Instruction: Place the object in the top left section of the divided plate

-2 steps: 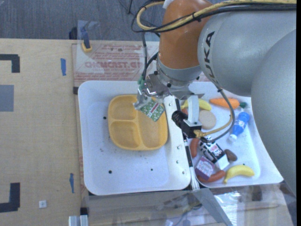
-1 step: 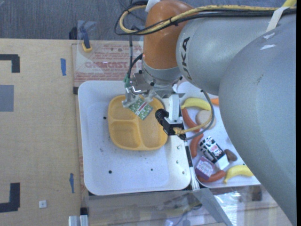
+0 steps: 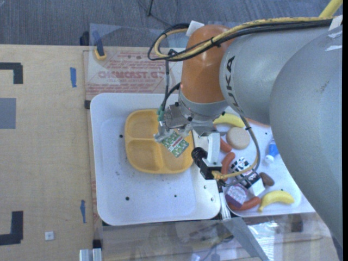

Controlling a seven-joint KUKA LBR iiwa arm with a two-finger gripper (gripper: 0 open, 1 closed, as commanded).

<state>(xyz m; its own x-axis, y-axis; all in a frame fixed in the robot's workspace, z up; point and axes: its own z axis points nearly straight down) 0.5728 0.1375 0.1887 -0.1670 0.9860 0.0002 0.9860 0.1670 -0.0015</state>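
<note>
The big grey KUKA arm (image 3: 283,91) sits closest to the lens, sweeping in from the right with its orange band (image 3: 204,58) above the wrist, so that much of the right-hand white bin (image 3: 283,173) lies under it. Part of the maker's name shows in dark letters on the grey casing just right of the band. Yellow and black cables (image 3: 261,26) run along the arm to feed the tool below.

Beneath the wrist, the two-finger gripper (image 3: 169,132) hangs over the right side of the yellow divided plastic plate (image 3: 147,145), likely because the plate is the drop target. A small green-and-white patterned piece (image 3: 175,144) shows at its tip, over the plate's right edge; whether this is the task's object or part of the tool cannot be told, nor whether the tool is spread or pressed together.

The plate rests in the left shallow white bin (image 3: 109,173), and its top left section looks bare, so the placing seems not yet done.

In the right bin lie toy foods: a yellow banana (image 3: 277,199), a round beige biscuit (image 3: 238,138), red sausages (image 3: 228,159).

Farthest off, red print on a cardboard sheet (image 3: 128,72) behind the bins is too blurred to read with confidence
</note>
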